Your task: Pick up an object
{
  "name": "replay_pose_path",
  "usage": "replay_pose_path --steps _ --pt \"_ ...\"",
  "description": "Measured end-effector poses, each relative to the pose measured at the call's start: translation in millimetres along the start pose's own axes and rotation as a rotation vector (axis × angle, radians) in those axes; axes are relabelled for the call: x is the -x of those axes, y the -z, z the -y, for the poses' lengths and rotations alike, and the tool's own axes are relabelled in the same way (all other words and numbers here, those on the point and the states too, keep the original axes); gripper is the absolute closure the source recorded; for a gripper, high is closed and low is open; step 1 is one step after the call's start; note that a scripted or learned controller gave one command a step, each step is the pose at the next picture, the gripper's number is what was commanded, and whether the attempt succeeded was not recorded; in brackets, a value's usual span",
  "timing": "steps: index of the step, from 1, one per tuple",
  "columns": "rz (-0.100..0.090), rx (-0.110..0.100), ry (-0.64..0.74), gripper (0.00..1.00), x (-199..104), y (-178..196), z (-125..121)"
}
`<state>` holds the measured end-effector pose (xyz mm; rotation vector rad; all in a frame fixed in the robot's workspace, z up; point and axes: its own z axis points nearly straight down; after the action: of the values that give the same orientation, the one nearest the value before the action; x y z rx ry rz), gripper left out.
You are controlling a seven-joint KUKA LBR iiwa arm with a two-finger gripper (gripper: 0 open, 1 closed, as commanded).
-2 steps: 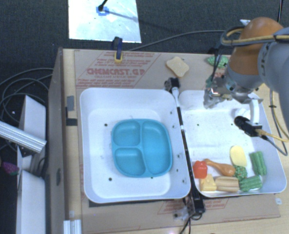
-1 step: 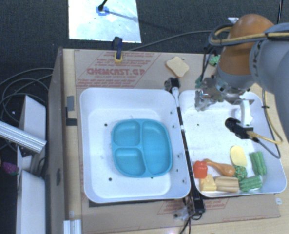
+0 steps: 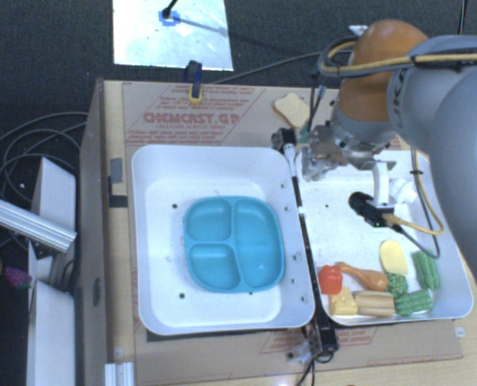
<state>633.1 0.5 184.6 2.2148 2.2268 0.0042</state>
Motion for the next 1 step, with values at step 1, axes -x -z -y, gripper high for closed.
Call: replay_pose_path --steps 1 --pt "0.001 0.0 -0.001 0.0 0.7 0.0 0.1"
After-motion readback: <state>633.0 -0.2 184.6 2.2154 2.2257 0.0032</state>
